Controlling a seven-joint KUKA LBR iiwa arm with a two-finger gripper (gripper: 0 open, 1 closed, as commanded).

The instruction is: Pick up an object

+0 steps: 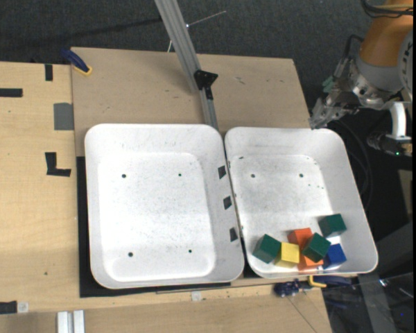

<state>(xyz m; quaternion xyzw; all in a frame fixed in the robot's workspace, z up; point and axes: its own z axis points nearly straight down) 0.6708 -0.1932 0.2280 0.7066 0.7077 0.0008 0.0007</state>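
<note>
The blocks (pixel 301 247) lie bunched in the near right corner of the right bin (pixel 284 179), green, yellow, orange and blue, touching one another and close to the wall. Fingers could wedge between neighbours or strike the rim. The gripper (pixel 324 113) hangs far off past the back edge; its jaws' state probably cannot be told.

Metal pole (pixel 182 44): slants from top centre to between the bins.
Blue-yellow clamp (pixel 77 61): upper left, on bench edge.
Black tape marks (pixel 5 97): left bench surface.
</note>
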